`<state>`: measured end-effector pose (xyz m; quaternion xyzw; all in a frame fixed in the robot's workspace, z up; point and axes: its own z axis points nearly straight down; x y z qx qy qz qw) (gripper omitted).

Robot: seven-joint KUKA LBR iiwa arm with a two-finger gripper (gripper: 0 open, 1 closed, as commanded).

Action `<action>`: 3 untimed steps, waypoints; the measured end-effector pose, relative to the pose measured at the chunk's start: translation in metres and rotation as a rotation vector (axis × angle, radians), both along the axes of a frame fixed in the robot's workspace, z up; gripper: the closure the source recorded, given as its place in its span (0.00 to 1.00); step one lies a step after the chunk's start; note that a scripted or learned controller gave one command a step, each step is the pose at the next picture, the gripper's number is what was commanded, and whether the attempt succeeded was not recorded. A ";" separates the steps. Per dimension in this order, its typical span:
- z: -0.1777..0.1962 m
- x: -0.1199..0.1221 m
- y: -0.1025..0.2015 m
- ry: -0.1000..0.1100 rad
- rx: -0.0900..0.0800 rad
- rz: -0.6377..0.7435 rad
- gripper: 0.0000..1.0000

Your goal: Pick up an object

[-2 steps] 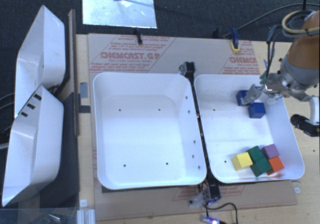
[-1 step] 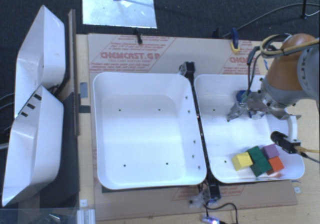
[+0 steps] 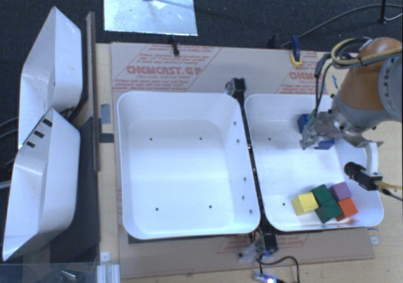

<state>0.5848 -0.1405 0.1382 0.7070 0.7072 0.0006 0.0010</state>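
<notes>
Small blocks cluster in the right bin (image 3: 277, 168), near front corner: yellow block (image 3: 306, 203), green block (image 3: 325, 203), purple block (image 3: 341, 190), orange block (image 3: 347, 208), touching, row running roughly left-right. Tool (image 3: 313, 133) hangs farther back in that bin, well apart; something blue at its tip, grip state unclear.

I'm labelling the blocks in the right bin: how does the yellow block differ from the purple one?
The yellow block is bright yellow; the purple block is pale purple. The yellow block sits at the cluster's left end, nearer the bin's middle; the purple block lies at the cluster's upper right, nearer the bin's right wall. Both look like small cubes resting in the right bin, each touching a green block.
</notes>
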 end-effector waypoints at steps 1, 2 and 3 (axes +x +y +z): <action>0.034 0.015 0.032 -0.002 0.000 0.003 1.00; 0.049 0.048 0.074 -0.001 0.000 0.004 1.00; 0.049 0.047 0.072 0.001 0.001 0.001 0.00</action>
